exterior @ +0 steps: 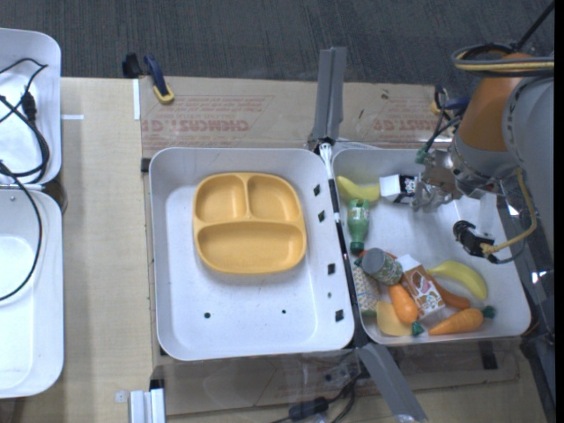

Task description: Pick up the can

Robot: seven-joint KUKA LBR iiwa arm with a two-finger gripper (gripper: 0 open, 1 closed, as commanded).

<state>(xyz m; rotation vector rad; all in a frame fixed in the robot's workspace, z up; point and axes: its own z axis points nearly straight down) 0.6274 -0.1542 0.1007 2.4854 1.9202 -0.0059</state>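
Grey arm point(520, 122) bent over right bin point(520, 311) — jaws' state unclear — can point(382, 266) lies apart.

Red print on the cardboard sheet point(231, 113) lies upside down, not clearly readable

The arm point(520, 122) comes in from the right side of the scene, at the far right corner. Its thick grey body fills the upper right, and the orange band point(483, 113) sits just above the wrist, with a dark ring and cables looped over the top of it. Below the band the wrist turns downward and to the left. The hand point(430, 192) hangs at the end of it, pointing down, low over the far part of the right bin. A black cable curls out beside the wrist on the near side.
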